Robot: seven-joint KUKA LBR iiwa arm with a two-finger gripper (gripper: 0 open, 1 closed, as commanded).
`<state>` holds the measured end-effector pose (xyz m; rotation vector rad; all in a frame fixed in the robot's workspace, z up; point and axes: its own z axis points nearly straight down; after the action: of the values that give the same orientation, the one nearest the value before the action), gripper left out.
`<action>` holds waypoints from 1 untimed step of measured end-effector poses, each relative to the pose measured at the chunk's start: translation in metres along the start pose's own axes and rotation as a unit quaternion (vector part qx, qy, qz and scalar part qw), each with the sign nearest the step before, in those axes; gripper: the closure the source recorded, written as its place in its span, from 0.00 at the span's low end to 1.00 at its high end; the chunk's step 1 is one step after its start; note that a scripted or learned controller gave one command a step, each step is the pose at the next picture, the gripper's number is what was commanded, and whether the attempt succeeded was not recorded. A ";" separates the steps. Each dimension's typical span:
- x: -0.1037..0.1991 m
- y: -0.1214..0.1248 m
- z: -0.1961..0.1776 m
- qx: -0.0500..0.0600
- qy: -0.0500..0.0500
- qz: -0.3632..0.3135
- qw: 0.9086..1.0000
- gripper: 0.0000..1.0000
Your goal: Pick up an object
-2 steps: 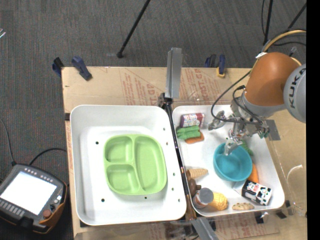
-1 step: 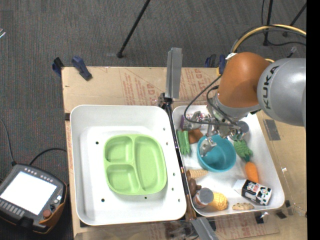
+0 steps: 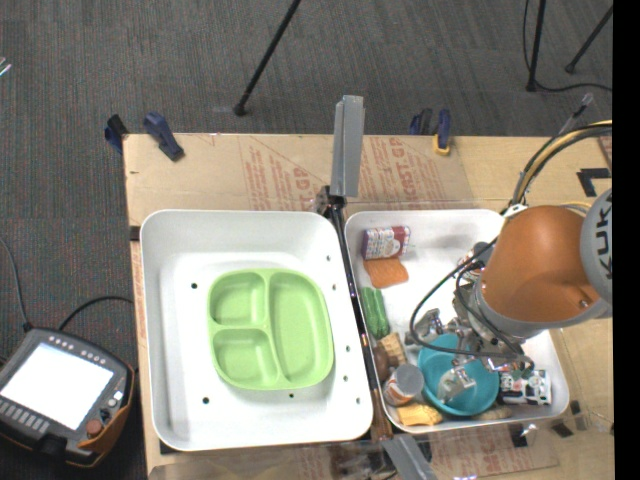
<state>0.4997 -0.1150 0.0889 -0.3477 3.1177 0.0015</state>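
Note:
My gripper (image 3: pixel 458 376) hangs low over the near right part of the right bin (image 3: pixel 440 220), right above a teal bowl (image 3: pixel 446 392). The orange wrist band (image 3: pixel 540 263) hides what lies behind it. Left of the bowl stands a small brown-topped cup (image 3: pixel 405 380), with a tan block (image 3: pixel 390 348) just behind it. A green cucumber-like piece (image 3: pixel 374 311), an orange slab (image 3: pixel 387 272) and a pink-labelled can (image 3: pixel 385 241) lie along the bin's left side. A small white toy car (image 3: pixel 528 388) sits right of the bowl, and a yellow piece (image 3: pixel 421 417) is at the near edge.
The left bin (image 3: pixel 170 268) holds a green divided plate (image 3: pixel 270 328). A grey post (image 3: pixel 348 148) stands behind the wall between the bins. Clamps (image 3: pixel 160 136) grip the cardboard-covered bench. A teach pendant (image 3: pixel 60 393) lies on the floor at the left.

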 end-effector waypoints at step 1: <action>-0.058 -0.087 0.001 0.000 0.000 -0.040 0.999 0.00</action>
<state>0.5755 -0.1866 0.0881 -0.4726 3.1019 0.0000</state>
